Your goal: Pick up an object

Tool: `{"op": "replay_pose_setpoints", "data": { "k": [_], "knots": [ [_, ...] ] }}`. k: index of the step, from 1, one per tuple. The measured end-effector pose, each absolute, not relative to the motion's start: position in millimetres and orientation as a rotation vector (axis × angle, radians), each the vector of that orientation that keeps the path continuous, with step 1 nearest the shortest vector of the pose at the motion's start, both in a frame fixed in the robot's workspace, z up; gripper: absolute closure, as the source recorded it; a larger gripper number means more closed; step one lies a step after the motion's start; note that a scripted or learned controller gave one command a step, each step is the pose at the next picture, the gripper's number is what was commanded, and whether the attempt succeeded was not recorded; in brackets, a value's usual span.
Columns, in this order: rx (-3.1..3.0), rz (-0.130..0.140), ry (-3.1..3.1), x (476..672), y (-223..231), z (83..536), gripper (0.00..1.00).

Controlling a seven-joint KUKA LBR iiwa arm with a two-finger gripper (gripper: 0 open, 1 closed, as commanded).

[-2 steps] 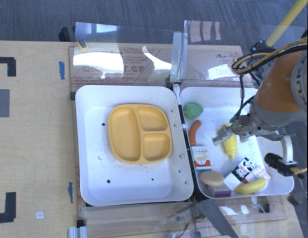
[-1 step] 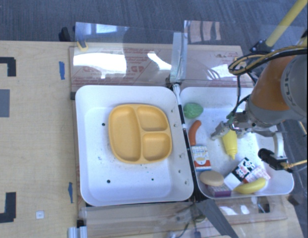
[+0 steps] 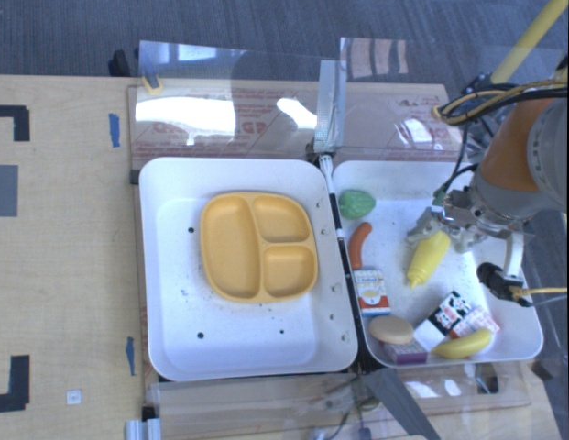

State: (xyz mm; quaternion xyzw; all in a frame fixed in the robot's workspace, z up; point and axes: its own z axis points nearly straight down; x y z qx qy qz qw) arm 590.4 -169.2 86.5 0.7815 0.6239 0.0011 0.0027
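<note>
My gripper [image 3: 444, 230] is low inside the right bin [image 3: 527, 342], at the upper end of a yellow mustard bottle [image 3: 423, 262]. The bottle lies tilted, its lower end pointing toward the front left. The grey wrist with its orange band [image 3: 518, 154] covers the gripper from above. Left of the bottle lie a red sausage [image 3: 359, 242] and a green rounded object [image 3: 356, 203]. A small white and orange carton [image 3: 372, 291] sits below the sausage.
At the right bin's front lie a tan bun [image 3: 391, 329], a purple block [image 3: 408, 355], a black and white carton [image 3: 454, 314] and a banana [image 3: 465, 344]. The left bin [image 3: 165, 246] bears a yellow divided tray [image 3: 258, 245]. Cables [image 3: 467, 104] hang near the arm.
</note>
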Motion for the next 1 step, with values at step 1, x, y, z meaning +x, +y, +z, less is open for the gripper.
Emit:
{"op": "replay_pose_setpoints", "data": {
  "k": [1],
  "knots": [
    [2.444, 0.008, 1.957, 592.4, -168.5, 99.3, 1.00]
  ]
}}
